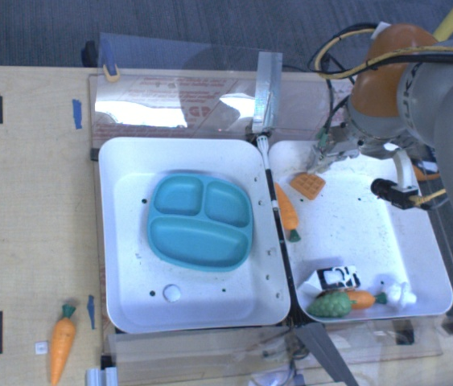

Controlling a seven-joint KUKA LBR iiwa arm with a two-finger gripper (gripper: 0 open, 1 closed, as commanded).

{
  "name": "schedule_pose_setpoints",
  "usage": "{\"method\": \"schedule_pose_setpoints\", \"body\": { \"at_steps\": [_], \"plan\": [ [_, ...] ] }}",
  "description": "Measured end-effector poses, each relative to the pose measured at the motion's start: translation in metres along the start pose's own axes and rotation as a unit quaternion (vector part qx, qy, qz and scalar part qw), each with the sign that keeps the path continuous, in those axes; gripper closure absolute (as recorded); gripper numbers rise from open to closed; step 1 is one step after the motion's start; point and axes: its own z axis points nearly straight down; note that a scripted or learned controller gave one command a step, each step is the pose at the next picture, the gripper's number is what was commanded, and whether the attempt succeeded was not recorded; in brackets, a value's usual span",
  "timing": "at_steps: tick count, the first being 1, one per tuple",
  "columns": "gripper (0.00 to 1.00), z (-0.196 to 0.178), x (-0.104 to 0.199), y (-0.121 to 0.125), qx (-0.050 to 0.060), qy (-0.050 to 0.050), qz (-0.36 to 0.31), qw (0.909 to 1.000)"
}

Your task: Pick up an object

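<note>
While the gripper [320,155] hangs over the right bin's [419,240] upper left, the waffle piece [307,186] lies just below it, w/ a visible gap. Can't tell how the gripper is set. Carrot [286,212] lies by the divider, lower down; other toys sit bottom of frame. Left bin [121,240] holds a blue tray [200,221].

Grey arm [443,103] with orange band [387,75], looped black and yellow cables [347,55].
</note>
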Motion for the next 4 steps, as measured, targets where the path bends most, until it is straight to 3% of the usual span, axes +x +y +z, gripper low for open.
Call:
{"method": "schedule_pose_setpoints", "body": {
  "at_steps": [1,2,3,4],
  "plan": [
    [1.0,-0.008,-0.005,-0.008,0.009,0.0,-0.026,0.9996],
    [1.0,0.008,-0.014,-0.037,-0.003,-0.003,-0.083,0.9965],
    [1.0,-0.081,0.053,-0.051,0.006,0.001,-0.027,0.9996],
    [0.0,-0.076,0.052,-0.054,0.011,0.001,-0.025,0.9996]
  ]
}}
